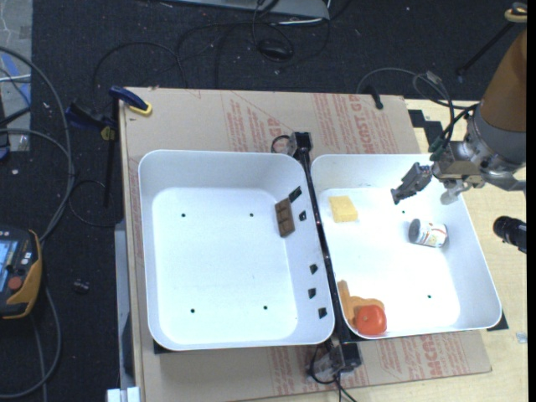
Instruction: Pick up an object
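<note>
My gripper (409,184) hangs over the back of the right bin (469,262), reaching in from the right on the grey arm (494,145). In that bin a yellow block (342,208) lies to the gripper's left. A small white can (428,234) lies on its side just in front of the gripper and below it in the view. At the bin's front left corner a red tomato-like ball (370,317) rests against an orange piece (347,295). A brown chocolate-like bar (286,218) lies at the right wall of the left bin (167,224).
The bins share a black divider with clips (315,249) between them. Both stand on a cardboard sheet (218,120). Cables and a blue-yellow clamp (130,100) lie beyond the bench's back left. A black knob (512,229) sits right of the right bin.
</note>
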